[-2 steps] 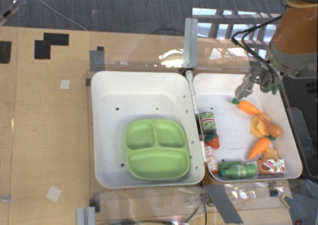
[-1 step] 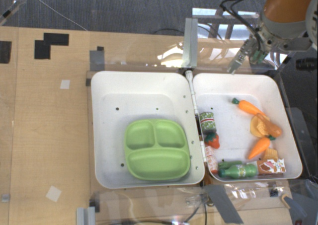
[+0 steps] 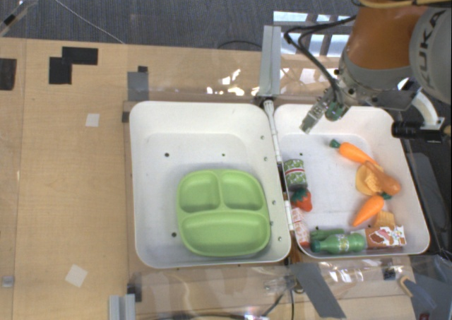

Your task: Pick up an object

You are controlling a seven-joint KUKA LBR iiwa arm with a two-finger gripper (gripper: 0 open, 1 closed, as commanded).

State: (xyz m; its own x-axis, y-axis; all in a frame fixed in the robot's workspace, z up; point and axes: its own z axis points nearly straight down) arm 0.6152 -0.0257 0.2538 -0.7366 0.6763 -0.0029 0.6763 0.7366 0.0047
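I count two shallow white plastic bins side by side on the pale wooden counter (image 3: 63,191): the left bin (image 3: 152,128) holds a single light green three-compartment plastic plate (image 3: 222,211), sitting toward its 6 o'clock side, and the right bin (image 3: 314,163) holds everything I could pick. In there I see two orange toy carrots, one with a green stub near the 1 o'clock area (image 3: 351,151) and one lying tilted toward 4 o'clock (image 3: 369,209), with a tan, chip-like piece (image 3: 374,180) between them that touches the lower carrot. Along the bin's 9 o'clock wall stands one small green-labelled can (image 3: 294,172), and just below it one red strawberry-like toy (image 3: 302,200). Along the 6 o'clock wall lies one green plastic bottle (image 3: 339,242) on its side, with one red and white carton (image 3: 387,236) touching its right end, and a narrow red and white packet (image 3: 299,230) at the bottom-left corner. The grey arm with its orange band comes in from 2 o'clock, and its jaws (image 3: 316,115) hang over the bin's 11 o'clock corner, apart from every item; from this slant I cannot tell whether they are apart or together. The grey metal post (image 3: 270,57) between the bins stands just left of the jaws.
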